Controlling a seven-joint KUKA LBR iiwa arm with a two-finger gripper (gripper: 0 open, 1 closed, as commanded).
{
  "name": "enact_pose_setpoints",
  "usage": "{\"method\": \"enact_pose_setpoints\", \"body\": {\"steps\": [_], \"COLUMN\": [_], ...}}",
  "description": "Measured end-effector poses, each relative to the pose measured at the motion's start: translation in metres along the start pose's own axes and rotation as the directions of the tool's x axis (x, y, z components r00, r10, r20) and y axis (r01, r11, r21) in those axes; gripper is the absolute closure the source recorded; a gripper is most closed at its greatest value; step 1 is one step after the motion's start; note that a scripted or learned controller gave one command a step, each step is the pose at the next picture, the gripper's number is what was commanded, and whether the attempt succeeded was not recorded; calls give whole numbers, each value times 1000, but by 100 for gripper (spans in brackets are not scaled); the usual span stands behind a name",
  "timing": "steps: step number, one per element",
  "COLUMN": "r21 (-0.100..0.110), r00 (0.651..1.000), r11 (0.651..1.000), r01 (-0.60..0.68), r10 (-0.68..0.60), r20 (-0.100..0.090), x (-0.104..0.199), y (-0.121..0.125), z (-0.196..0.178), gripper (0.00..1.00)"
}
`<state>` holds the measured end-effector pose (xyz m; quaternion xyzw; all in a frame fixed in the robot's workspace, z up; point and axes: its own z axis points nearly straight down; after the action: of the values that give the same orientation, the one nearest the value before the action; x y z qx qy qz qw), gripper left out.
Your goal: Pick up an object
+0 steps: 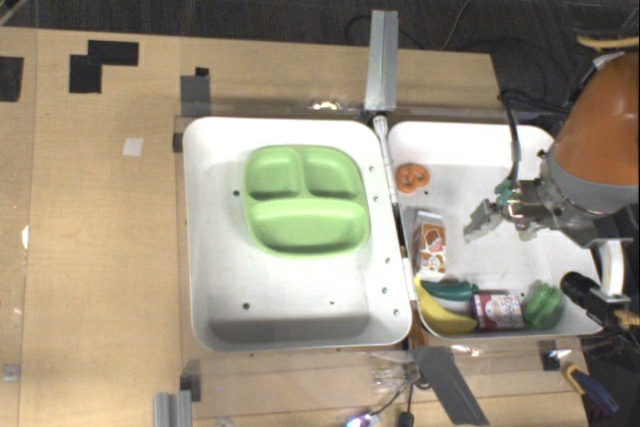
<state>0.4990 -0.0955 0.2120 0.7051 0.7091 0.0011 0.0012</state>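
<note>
Hovering gripper [481, 219], snack packet [431, 246] just beside, apart.

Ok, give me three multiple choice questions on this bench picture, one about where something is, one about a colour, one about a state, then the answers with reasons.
1. Where does the divided plate lie?
A. in the left bin
B. in the right bin
C. on the bare bench

2. What colour is that plate?
A. red
B. green
C. blue

3. Where is the tool?
A. over the left bin
B. over the right bin, with nothing between its fingers
C. outside both bins

Answers: 1 A, the plate sits on the left bin's floor. 2 B, it is light green. 3 B, the tool hangs over the right bin's white floor, apart from the donut and the packet.
</note>
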Motion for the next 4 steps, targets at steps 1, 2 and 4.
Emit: {"method": "enact_pose_setpoints", "body": {"steps": [1,2,4], "r21": [-1,-2,-1], "r00": [999,985,981], "r11": [999,985,981], "r01": [54,170,193], "r10": [-54,-170,-193], "r20": [1,0,1], "x": [-29,-19,-38], "y": [16,4,7], "z": [20,117,99], "gripper": [0,0,0]}}
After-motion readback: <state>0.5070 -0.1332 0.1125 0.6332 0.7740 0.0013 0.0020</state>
